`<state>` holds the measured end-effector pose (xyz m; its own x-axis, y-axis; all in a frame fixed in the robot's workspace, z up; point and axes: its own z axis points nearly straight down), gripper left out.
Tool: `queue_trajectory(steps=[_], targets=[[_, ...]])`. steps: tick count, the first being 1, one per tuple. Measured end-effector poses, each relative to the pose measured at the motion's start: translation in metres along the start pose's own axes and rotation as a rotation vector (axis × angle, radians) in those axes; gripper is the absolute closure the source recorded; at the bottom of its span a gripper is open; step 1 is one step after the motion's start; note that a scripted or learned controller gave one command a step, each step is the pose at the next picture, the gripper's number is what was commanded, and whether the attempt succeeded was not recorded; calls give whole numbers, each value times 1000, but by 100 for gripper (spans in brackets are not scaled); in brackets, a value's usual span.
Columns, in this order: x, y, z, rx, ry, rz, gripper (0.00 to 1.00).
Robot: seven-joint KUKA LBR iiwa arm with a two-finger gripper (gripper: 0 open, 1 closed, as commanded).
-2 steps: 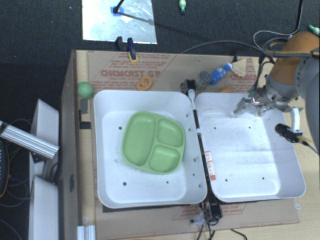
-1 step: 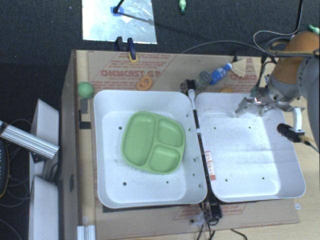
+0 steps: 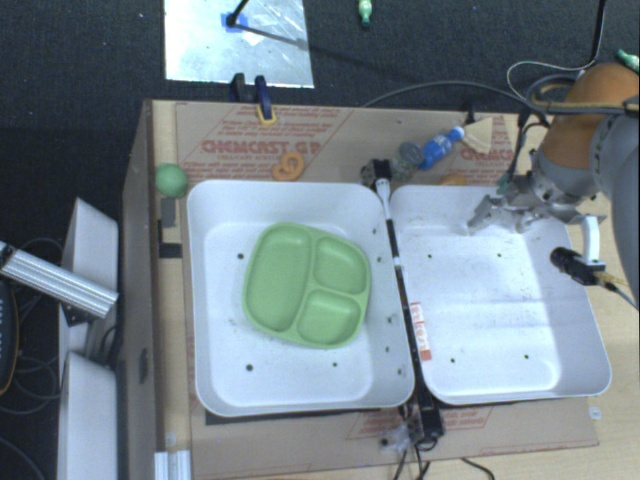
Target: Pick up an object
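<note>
Red lettering printed on the brown cardboard sheet point(image 3: 330, 128) under the bins reads "CHEMCAST GP"; the smaller print around it is too fine to read. A small white tag with red marks point(image 3: 419, 330) lies on the divider between the bins, its text illegible.

Grey, with an orange band, the arm point(image 3: 590, 118) reaches over the far corner of the right bin point(image 3: 500, 308). Its gripper point(image 3: 497, 212) sits low over that bin's floor; whether it is spread or closed cannot be told, and nothing shows in its grasp.

Well away from the gripper, across the divider in the left bin point(image 3: 215, 298), lies a light green sectioned plate point(image 3: 306, 284), flat, three compartments up.
</note>
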<state>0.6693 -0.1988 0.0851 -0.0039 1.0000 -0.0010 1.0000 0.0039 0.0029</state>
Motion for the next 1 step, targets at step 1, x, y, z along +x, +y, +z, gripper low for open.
queue_trajectory(steps=[1], targets=[[-6,0,0,1,4,0,0]])
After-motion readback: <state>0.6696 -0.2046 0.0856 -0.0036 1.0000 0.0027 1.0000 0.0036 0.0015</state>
